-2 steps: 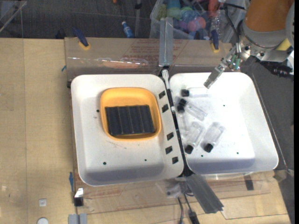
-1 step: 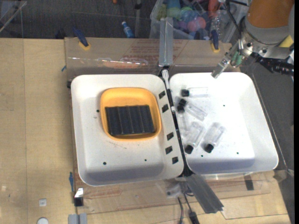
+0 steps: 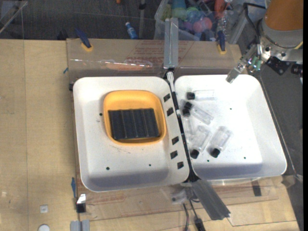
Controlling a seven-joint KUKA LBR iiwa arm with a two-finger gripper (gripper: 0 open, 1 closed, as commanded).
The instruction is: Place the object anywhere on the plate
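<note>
Right bin (image 3: 250, 129): clear vials with black caps (image 3: 204, 129) clustered toward its left edge. Gripper (image 3: 234, 75) hovers at the bin's back edge, holding nothing; vials lie forward-left of it. Left bin (image 3: 86, 129): orange plate (image 3: 134, 99) carrying a dark ribbed insert (image 3: 134, 124).

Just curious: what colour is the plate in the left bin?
Orange-yellow plate, with a dark ribbed insert; seen in the camera view.

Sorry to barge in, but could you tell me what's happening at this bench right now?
The arm's pincer hangs over the far rim of the right bin, holding nothing visible. Several clear vials with black caps lie scattered in that bin. The orange plate sits in the left bin with a dark ribbed block on it. None of the vials is on the plate.
</note>
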